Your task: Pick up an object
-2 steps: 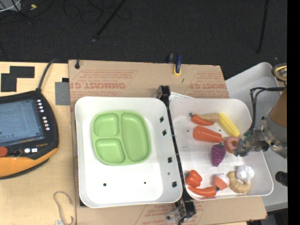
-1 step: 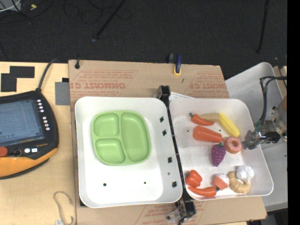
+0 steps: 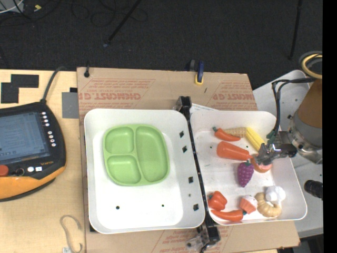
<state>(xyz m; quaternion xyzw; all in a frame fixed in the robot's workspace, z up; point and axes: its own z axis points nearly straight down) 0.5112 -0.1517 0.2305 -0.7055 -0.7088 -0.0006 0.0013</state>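
Note:
The right bin (image 3: 287, 207) holds toy food. A big orange carrot (image 3: 233, 151) lies in the middle, with a smaller carrot (image 3: 227, 134) and a yellow corn piece (image 3: 254, 138) behind it. A purple grape bunch (image 3: 244, 173) sits just in front of the big carrot. My gripper (image 3: 265, 154) reaches in from the right and sits low over a small red-orange piece (image 3: 263, 167) beside the grapes. Near the front lie red pepper pieces (image 3: 217, 199), a long red piece (image 3: 227, 214), a tan croissant (image 3: 269, 208) and a white garlic (image 3: 274, 194).
The left bin (image 3: 97, 204) carries a green divided plate (image 3: 136, 155). A black divider rail (image 3: 192, 162) runs between the bins. A teach pendant (image 3: 26, 149) lies on the bench at far left. Cables hang beside the arm at right.

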